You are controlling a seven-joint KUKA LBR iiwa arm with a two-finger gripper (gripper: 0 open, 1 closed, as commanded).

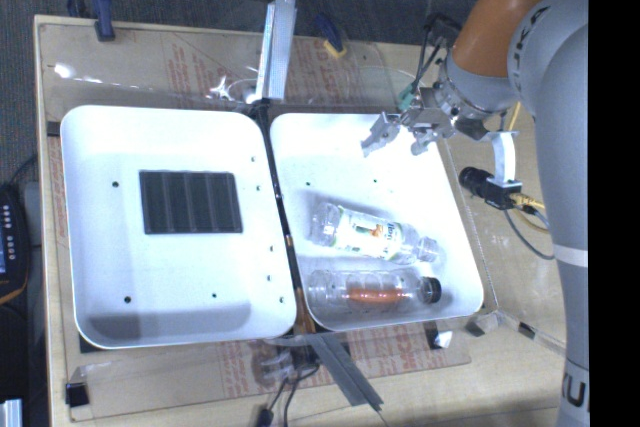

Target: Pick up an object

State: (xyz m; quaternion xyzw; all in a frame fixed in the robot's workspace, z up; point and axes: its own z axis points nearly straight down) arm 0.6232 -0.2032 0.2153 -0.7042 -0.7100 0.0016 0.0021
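Two clear plastic bottles lie in the right bin [455, 205]. One with a white and green label [370, 235] rests near the bin's middle. The other [370, 290], with an orange-red item inside and a black cap, lies along the bin's front wall. My gripper [398, 138] hangs over the bin's far right part, well above and behind both bottles. Its two fingers are spread apart, with nothing between them.
The left bin [100, 165] holds a dark ribbed rectangular panel [190, 202]. A metal divider bar [276, 45] stands upright behind the seam between the bins. Blue clamps [100, 10] hold the bench's back edge.
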